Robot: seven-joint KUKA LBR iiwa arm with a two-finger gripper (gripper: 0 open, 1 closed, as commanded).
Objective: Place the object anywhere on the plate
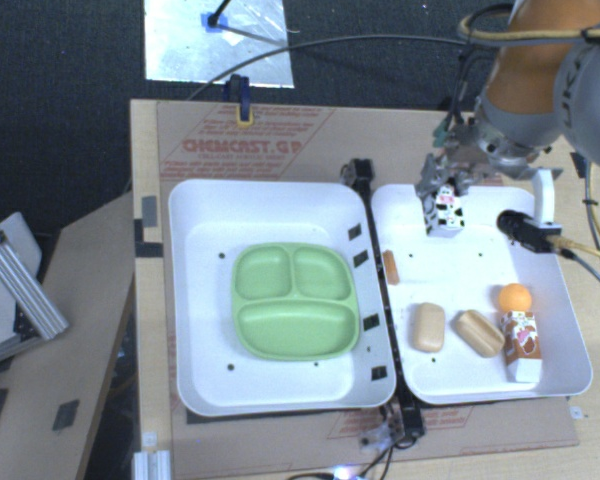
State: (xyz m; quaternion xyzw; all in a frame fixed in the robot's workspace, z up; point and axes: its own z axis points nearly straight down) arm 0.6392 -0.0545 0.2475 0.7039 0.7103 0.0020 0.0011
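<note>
A green plate with three compartments lies in the middle of the left bin. My gripper hangs over the far left part of the right bin. It is shut on the top of a small black-and-white cow-patterned carton, which stands upright under the fingers. The carton is to the right of the plate, across the wall between the two bins.
The right bin also holds a small orange sausage, a pale bread roll, a brown roll, an orange ball and a brown-and-white carton. Black clips line the wall between the bins.
</note>
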